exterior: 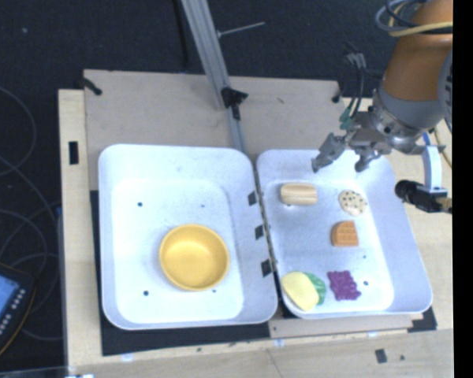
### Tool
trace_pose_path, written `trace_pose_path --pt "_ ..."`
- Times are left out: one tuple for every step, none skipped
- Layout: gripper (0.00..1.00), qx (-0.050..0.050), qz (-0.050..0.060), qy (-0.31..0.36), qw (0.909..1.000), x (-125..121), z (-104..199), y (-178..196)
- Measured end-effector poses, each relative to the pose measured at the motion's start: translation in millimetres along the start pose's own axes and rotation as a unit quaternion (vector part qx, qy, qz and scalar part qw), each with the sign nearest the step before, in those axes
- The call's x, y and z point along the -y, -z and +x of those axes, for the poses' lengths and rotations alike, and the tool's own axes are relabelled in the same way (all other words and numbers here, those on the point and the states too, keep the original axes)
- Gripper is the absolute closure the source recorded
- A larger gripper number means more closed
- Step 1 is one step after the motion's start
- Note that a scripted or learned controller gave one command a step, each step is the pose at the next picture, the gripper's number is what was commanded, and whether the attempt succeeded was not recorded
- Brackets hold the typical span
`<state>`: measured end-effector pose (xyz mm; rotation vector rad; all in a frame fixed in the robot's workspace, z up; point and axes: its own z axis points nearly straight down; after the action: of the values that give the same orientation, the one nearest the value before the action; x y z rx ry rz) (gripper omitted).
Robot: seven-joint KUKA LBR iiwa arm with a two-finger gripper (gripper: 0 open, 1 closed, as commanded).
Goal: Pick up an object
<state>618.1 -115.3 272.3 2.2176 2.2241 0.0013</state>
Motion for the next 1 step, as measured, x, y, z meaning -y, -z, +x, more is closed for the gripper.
trace_pose_path --pt "0.00 0.000 0.000 0.000 1.0000 0.0 0.0 0.0"
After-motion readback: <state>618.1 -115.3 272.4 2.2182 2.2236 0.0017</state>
